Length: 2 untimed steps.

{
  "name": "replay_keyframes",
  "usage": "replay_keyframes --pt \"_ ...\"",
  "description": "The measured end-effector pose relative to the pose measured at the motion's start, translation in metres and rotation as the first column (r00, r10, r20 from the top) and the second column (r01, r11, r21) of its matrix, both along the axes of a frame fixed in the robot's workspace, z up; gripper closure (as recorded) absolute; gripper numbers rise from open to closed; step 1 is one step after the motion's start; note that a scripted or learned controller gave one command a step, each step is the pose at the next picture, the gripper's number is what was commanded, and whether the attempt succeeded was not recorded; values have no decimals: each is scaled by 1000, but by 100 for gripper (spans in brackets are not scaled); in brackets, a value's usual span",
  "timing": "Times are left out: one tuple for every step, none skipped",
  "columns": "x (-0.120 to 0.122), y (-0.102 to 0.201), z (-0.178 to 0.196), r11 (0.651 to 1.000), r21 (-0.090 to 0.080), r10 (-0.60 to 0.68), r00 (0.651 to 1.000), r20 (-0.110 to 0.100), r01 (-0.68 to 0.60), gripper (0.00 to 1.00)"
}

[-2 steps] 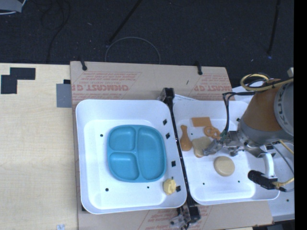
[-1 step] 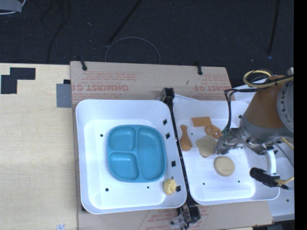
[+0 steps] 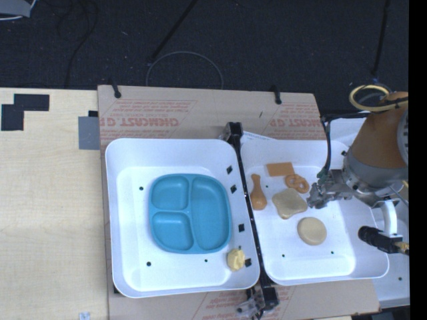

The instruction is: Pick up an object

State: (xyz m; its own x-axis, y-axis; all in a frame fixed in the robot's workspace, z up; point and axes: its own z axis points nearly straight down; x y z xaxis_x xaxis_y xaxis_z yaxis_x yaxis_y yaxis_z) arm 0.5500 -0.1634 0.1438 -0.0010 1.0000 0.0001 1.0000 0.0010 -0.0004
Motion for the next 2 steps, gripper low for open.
replay_keyframes --pt "6 -9 49 1000 -1 -1 1000 3 1 100" --pt "6 -10 95 1000 -1 0 1000 2 0 100"
